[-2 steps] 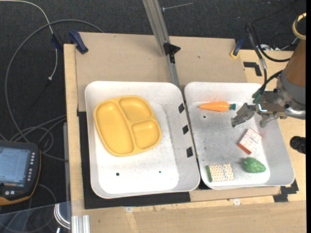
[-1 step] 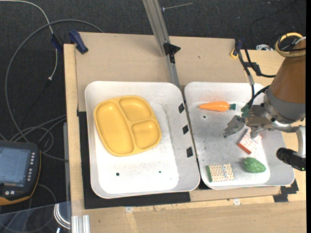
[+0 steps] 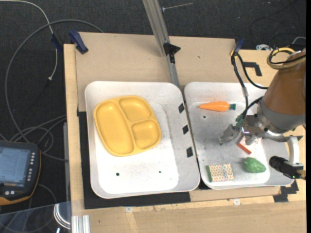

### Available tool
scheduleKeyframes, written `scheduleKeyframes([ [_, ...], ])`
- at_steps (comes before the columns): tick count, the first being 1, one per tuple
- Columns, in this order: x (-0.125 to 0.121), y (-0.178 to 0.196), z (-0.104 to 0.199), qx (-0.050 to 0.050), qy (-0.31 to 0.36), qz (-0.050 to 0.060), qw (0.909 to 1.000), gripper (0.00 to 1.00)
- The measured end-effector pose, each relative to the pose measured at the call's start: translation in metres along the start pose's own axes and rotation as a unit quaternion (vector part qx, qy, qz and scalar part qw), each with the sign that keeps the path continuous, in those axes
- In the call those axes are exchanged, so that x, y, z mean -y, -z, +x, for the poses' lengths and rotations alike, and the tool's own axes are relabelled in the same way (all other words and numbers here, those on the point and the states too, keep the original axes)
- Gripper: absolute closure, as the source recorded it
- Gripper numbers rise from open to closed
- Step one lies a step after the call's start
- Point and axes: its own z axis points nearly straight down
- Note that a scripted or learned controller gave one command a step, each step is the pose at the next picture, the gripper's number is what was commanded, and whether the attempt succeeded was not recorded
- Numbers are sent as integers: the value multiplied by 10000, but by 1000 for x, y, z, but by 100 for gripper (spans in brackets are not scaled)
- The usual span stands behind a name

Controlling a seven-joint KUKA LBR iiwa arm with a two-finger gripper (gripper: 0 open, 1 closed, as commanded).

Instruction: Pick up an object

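The claw (image 3: 232, 136) hangs low in the right bin (image 3: 197, 130), released and grasping nothing, still on approach. The carrot (image 3: 214, 106) lies just beyond it; next it must centre over something and clench.

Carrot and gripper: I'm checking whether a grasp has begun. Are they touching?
Apart. The camera view shows the carrot lying near the right bin's far edge, with bare white floor between it and the gripper, which sits lower toward the bin's middle.

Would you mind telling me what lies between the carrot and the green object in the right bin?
In the camera view, the end effector sits between the carrot and the green object, with a small red piece beside it.
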Motion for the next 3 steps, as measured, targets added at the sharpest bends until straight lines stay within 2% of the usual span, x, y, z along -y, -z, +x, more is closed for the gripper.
scheduleKeyframes([
  [1, 0, -43, 2, -3, 6, -4, 10000, 0],
  [2, -2, -29, 2, 3, 10, -39, 10000, 100],
  [3, 1, 16, -3, 18, 11, -65, 10000, 100],
])
